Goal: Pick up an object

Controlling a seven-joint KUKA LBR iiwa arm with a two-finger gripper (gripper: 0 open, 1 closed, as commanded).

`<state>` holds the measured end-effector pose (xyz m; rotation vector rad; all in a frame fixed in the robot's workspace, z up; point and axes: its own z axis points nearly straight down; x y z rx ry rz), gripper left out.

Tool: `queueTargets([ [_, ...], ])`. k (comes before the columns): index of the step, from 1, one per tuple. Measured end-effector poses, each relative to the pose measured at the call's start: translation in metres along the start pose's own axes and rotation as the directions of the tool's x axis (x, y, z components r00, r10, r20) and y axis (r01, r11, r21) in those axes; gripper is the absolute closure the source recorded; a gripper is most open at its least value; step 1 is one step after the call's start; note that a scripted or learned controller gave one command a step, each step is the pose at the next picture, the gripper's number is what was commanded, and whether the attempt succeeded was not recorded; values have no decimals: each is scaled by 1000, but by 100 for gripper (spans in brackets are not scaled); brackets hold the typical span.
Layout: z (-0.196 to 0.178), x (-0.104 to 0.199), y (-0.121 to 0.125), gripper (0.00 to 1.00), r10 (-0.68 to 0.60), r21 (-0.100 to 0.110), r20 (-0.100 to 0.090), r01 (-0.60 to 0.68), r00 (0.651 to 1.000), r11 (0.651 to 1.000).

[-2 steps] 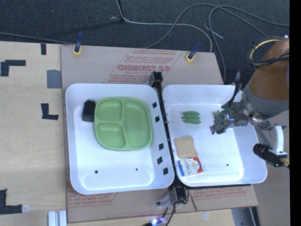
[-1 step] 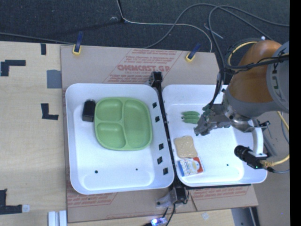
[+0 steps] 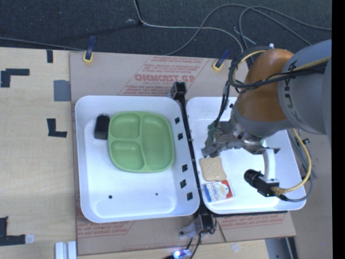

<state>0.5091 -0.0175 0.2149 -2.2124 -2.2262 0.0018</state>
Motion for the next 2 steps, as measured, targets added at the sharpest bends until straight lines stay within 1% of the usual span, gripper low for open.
queueTargets([
  [1,-11,53,-6,100,-1,-2,0,1,1000,1000],
  [2,-15,109,-1,100,-2,-1,0,2,1000,1000],
])
